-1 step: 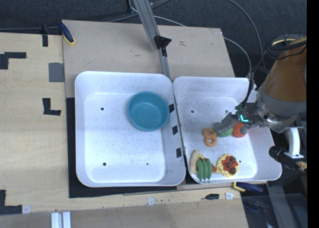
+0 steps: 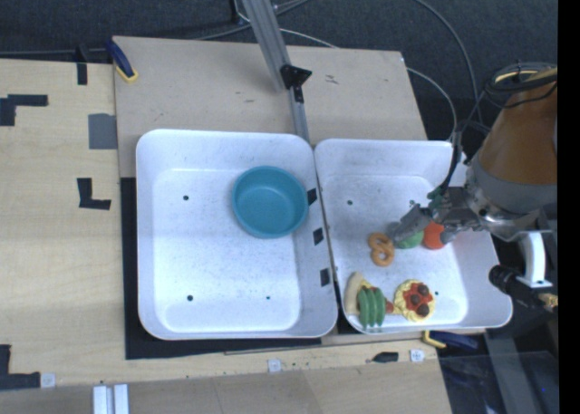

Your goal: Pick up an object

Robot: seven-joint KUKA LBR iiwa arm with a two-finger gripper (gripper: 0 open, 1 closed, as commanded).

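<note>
The bench [image 2: 227,86] carries two white bins side by side. The left bin [image 2: 172,249] holds just a blue bowl [image 2: 269,201], near its far right corner; the rest of its floor lies open. The right bin [image 2: 362,177] is bare across its far half, while its near half is crowded: a pretzel [image 2: 381,248] near the middle, a green pod [image 2: 370,304] and a pale piece [image 2: 352,289] beside it at the near left corner, and a small pizza [image 2: 416,301] along the near edge.

The gripper [image 2: 415,225] sits low in the right bin's right half, just beside the pretzel, toward the right edge. A green piece [image 2: 410,240] and a red piece [image 2: 434,236] lie right under its body, touching or nearly so. Whether the fingers stand apart or together cannot be told, nor whether anything sits between them.

The arm [image 2: 517,149] comes in over the right edge, its orange band above the grey wrist, the wrist bent toward the bin's middle.
</note>
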